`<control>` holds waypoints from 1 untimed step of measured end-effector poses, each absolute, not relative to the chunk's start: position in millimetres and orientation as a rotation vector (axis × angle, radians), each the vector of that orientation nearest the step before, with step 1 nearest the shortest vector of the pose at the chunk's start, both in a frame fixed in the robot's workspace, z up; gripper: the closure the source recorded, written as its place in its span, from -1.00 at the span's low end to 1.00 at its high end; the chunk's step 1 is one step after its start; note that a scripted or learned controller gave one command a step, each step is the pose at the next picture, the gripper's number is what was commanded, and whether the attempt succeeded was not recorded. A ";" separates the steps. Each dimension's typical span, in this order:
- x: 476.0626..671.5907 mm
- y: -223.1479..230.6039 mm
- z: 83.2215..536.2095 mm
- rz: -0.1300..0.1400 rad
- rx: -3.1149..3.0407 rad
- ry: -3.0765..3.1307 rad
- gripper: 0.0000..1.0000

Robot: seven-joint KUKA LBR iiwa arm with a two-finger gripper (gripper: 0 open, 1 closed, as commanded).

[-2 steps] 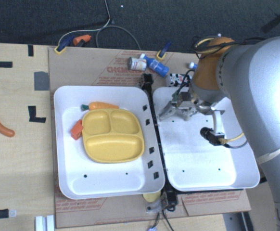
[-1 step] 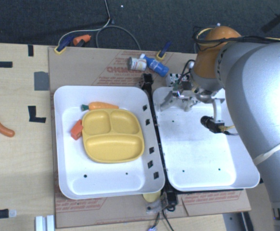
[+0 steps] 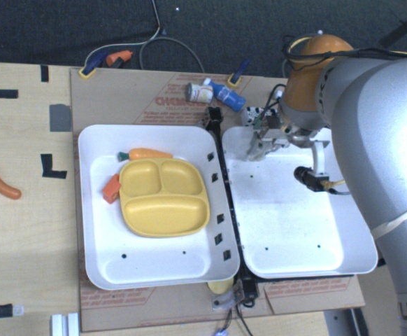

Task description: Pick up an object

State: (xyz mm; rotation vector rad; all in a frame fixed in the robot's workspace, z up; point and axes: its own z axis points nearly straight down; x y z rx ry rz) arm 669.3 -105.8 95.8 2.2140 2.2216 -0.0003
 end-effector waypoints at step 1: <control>597.4 -59.5 188.1 0.000 2.221 2.227 1.00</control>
